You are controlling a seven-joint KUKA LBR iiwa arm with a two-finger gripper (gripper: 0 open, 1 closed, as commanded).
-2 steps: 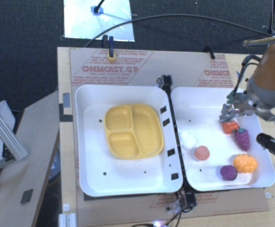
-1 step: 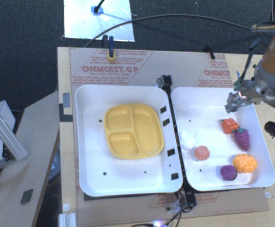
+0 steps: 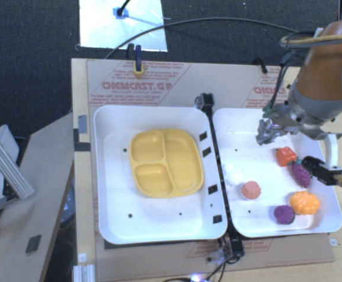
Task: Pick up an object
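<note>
The right bin point(image 3: 241, 228) holds several small toy foods: a pink round piece point(image 3: 251, 190), an orange-red piece point(image 3: 286, 155), a dark purple bunch point(image 3: 301, 174), an orange pumpkin-like piece point(image 3: 305, 202) and a purple ball point(image 3: 284, 214). A pale whitish lump point(image 3: 234, 173) lies near the bin's left wall. My gripper point(image 3: 267, 131) hangs over the upper part of the right bin, to the upper left of the orange-red piece and apart from it. Nothing shows between its tips.
The left bin point(image 3: 109, 216) holds a yellow three-compartment plate point(image 3: 164, 162). A black divider with clips point(image 3: 213, 163) runs between the bins. A black bracket with a cable point(image 3: 322, 170) sticks out at the right bin's right side.
</note>
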